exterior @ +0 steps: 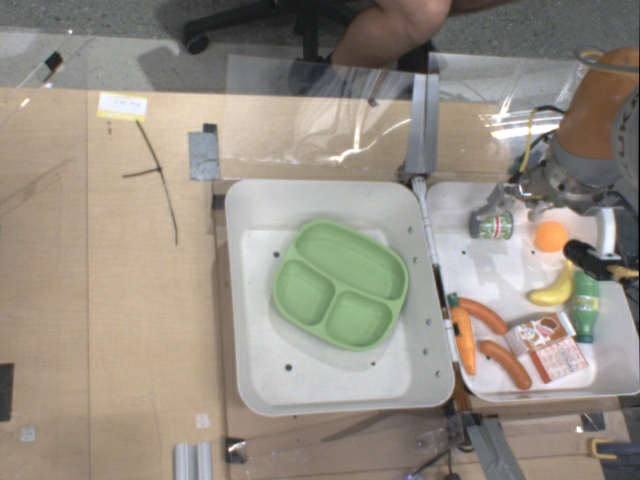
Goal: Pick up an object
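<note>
Arm: your gripper (520, 193) hangs over the right bin's (480, 388) far corner; whether it is released or clenched, you cannot tell.
Nearest object: a small can (493, 226), lying just below it.
Risk: the can may roll away (it rests on its side).

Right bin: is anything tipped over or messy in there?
Yes. The can lies on its side near the bin's back, and the green bottle is lying down too. The carrot and sausages are loosely scattered. Nothing looks spilled or broken.

Robot lab, wooden bench (100, 298), clear shield (320, 108)
</note>
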Available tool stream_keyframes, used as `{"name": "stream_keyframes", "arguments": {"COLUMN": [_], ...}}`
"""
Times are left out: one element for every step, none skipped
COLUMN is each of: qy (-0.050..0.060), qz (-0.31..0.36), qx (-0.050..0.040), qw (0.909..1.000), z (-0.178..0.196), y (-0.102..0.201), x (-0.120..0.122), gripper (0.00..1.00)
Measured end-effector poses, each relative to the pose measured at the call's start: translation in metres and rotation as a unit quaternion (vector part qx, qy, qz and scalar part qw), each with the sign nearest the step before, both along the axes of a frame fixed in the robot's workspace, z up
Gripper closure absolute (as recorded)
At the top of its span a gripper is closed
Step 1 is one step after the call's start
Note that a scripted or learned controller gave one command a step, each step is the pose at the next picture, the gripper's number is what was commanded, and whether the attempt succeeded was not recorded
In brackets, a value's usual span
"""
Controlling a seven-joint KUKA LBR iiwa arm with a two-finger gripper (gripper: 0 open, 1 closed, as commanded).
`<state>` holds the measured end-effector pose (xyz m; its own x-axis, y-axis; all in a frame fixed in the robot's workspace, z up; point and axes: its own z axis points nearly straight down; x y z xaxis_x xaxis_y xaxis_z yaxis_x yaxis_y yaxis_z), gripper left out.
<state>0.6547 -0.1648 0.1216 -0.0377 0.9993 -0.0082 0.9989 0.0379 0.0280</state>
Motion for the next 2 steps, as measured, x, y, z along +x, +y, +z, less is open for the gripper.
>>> {"name": "stream_keyframes", "arguments": {"qy": [-0.004,0.009], "qz": [0.015,0.029], "qx": [-0.0019,0.0011], "qw": [0.9999,0.9995], "z": [-0.011,-0.026], "y": [0.009,0.022], "x": [0.011,0.005], "gripper": [0.0,0.0]}}
